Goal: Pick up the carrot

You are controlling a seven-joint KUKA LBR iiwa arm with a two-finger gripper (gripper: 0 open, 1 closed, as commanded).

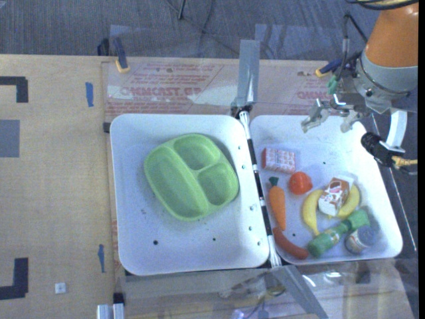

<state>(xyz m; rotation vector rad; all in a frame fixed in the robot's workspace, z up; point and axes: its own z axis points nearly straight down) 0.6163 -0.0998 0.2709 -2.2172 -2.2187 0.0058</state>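
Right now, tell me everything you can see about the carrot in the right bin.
The carrot is a small orange toy, plastic by its look, with a green top. It lies flat on the floor of the right bin, near that bin's left wall, green end toward the far side and tip pointing to the near side. Its tip ends close to a reddish sausage-shaped toy. A tomato sits just right of its top.

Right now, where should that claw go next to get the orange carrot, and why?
Probably down and leftward in the view: the open two-finger gripper hangs over the right white bin's far edge, while the orange toy carrot lies untouched by the bin's left wall.
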